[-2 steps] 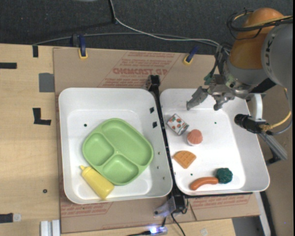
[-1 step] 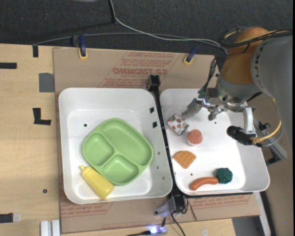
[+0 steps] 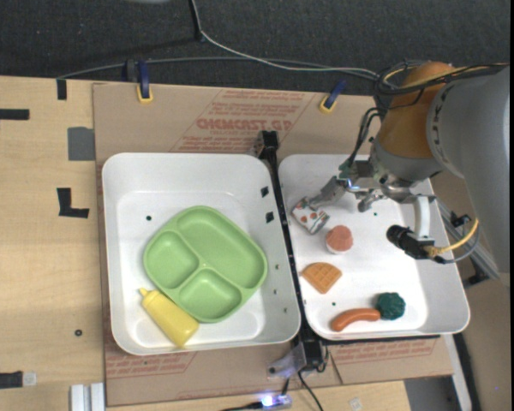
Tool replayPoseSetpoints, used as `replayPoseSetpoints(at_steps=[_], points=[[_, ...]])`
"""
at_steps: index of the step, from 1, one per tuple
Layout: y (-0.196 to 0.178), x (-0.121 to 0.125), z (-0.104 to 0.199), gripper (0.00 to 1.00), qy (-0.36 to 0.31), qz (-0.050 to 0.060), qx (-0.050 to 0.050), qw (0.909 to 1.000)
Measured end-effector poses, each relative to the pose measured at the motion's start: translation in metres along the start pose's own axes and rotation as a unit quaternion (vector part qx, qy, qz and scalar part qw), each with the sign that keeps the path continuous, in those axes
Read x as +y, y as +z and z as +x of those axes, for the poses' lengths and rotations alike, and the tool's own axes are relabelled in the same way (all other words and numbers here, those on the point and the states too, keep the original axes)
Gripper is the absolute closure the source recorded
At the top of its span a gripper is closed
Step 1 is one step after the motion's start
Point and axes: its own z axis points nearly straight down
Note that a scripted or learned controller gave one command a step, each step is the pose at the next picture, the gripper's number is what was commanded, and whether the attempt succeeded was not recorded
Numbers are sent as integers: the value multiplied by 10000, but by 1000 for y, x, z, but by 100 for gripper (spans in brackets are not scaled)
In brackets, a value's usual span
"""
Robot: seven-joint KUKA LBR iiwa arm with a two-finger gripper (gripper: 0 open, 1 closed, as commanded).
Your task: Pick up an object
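nearest the lens, along the near side of the right bin (image 3: 445, 319), lie a sausage (image 3: 355, 318) and a dark green broccoli piece (image 3: 391, 306), with an orange waffle (image 3: 321, 276) and a pink round piece (image 3: 339, 239) just behind them. from the right the grey arm (image 3: 467, 135) bends down over that bin's far half, its orange band showing above the wrist, and the end effector (image 3: 311, 212) reaches leftward to a small red-and-white object (image 3: 311, 221) beside the dividing wall (whether its fingers are open or closed i cannot tell). over in the left bin (image 3: 120, 229) a green divided plate (image 3: 206, 264) lies flat, a yellow bottle (image 3: 167, 317) on its side touching the plate's near-left rim.
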Motion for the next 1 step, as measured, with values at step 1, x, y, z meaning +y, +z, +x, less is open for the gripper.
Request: replayPoseSetpoints(at_steps=[1], points=[[-7, 0, 2, 100, -5, -1, 16, 10000]])
